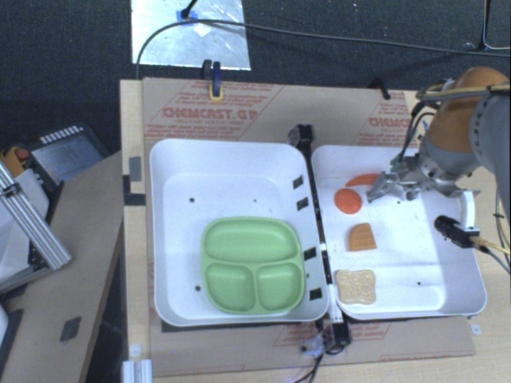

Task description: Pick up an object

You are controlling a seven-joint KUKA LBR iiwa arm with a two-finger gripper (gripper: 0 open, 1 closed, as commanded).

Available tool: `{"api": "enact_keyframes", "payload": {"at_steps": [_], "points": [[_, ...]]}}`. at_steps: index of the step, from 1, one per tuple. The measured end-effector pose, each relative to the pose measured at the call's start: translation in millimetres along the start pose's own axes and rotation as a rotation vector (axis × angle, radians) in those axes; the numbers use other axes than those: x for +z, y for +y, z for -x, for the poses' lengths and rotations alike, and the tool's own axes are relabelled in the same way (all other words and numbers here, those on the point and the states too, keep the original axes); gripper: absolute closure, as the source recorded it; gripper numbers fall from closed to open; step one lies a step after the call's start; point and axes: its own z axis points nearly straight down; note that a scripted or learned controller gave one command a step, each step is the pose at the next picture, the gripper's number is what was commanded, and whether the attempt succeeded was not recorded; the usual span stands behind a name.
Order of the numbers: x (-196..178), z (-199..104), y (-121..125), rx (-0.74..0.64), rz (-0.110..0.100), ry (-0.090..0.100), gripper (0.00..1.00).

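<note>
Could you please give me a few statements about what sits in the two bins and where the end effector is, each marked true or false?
1. The green divided plate lies in the left bin. True.
2. The slice of bread lies on the green divided plate. False: it lies in the right bin, near the front corner beside the divider.
3. The end effector is over the right bin, close to the round orange piece. True.
4. The right bin holds a blue cup. False: it holds the round orange piece, a red piece behind it, a brown wedge and the slice of bread.
5. The brown wedge lies between the round orange piece and the slice of bread. True.
</note>
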Motion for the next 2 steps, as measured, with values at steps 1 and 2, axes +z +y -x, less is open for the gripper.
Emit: {"api": "enact_keyframes", "payload": {"at_steps": [1,2], "points": [[-12.2,0.3,0.8,-0.001,0.004,-0.001,1.00],[-73.1,2.9,10.0,0.001,0.005,-0.002,1.00]]}}
